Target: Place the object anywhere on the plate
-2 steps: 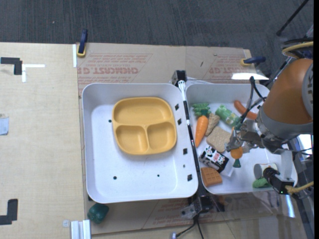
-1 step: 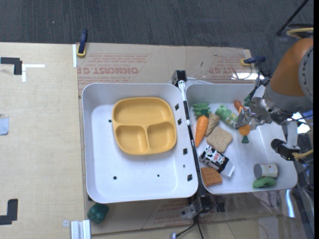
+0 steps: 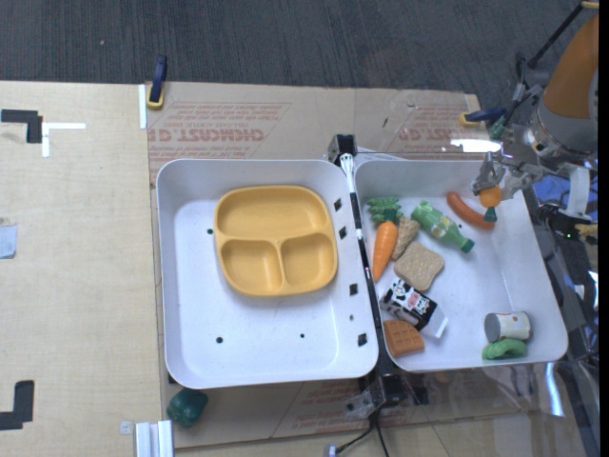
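We see two white bins side by side on the desk (image 3: 76, 284). The left bin (image 3: 190, 341) carries a yellow plate (image 3: 276, 239) with three compartments, lying toward the far half of the bin, with bare white floor on its near side and a narrower strip along its left. The right bin (image 3: 533, 284) is crowded on its left half: a carrot (image 3: 383, 248) lies close to the divider between the bins, with a green leafy piece (image 3: 384, 207) just beyond it, a slice of bread (image 3: 420, 267) beside it, a green bottle (image 3: 441, 227) tilted toward the middle, a black-and-white carton (image 3: 410, 304) nearer us and an orange wedge (image 3: 403, 339) at the near edge. A small can (image 3: 508, 327) and a green pod (image 3: 503, 349) sit in the near right corner, touching each other. The middle of the right bin's right half is open floor.

A red sausage (image 3: 469, 209) lies near the far right corner of that bin, just beside the bottle. The end effector (image 3: 491, 191) hangs over that same corner, at the sausage's right end. A small orange thing (image 3: 489, 197) shows at its tip, possibly between the fingers, but we cannot tell whether they are apart or together. Off the bins, a dark green lump (image 3: 188, 406) rests on the desk by the left bin's near corner.
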Motion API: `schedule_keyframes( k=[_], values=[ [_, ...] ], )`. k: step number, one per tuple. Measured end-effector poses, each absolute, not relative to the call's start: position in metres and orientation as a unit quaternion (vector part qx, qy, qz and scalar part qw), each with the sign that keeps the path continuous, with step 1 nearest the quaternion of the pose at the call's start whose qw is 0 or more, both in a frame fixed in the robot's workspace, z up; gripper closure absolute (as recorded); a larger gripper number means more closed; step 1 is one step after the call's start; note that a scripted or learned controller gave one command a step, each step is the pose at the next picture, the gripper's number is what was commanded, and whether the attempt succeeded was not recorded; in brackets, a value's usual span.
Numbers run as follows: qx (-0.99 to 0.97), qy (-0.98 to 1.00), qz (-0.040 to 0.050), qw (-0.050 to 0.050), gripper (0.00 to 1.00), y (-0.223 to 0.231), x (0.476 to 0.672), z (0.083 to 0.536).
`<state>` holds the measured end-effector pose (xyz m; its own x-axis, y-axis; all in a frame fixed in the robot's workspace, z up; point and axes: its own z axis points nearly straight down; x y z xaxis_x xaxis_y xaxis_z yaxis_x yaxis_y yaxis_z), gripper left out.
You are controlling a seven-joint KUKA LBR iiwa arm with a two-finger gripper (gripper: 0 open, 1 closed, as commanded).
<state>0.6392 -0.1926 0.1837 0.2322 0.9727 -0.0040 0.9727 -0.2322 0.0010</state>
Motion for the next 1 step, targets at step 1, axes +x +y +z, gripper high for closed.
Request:
schedule_keyframes(
  k=[1],
  values=[
    [0.785,0.620,-0.0015,0.001,0.00,-0.1923,0.6392,0.1834]
  ],
)
